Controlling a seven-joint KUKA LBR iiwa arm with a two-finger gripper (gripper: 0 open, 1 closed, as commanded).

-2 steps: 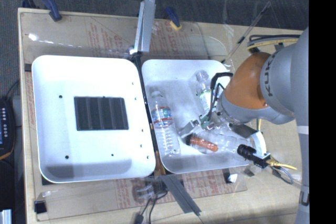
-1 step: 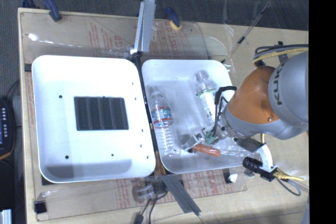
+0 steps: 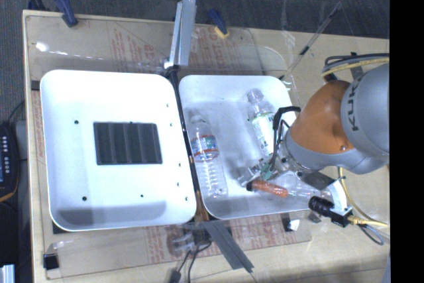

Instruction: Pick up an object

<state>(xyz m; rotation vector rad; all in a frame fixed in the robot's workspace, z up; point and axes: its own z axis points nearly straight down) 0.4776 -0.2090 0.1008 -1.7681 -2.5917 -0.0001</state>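
The right white bin [image 3: 225, 86] holds a clear plastic bottle [image 3: 207, 156] with a blue and red label, lying lengthwise near its left wall. A second clear bottle [image 3: 260, 119] with a green label lies toward the middle right. An orange, carrot-like object [image 3: 270, 189] lies near the bin's front edge. My gripper [image 3: 264, 172] is low in this bin, just above the orange object and at the lower end of the green-label bottle. Small dark parts crowd around its tip. The grey arm with its orange band [image 3: 318, 126] reaches in from the right.
The left white bin [image 3: 59, 83] holds a dark ridged rectangular pad [image 3: 128, 142] at its middle. A grey metal post [image 3: 182, 30] stands behind the seam between the bins. Blue clamps [image 3: 66, 10] sit on the bench's back edge, and cables [image 3: 351, 215] trail at the front right.
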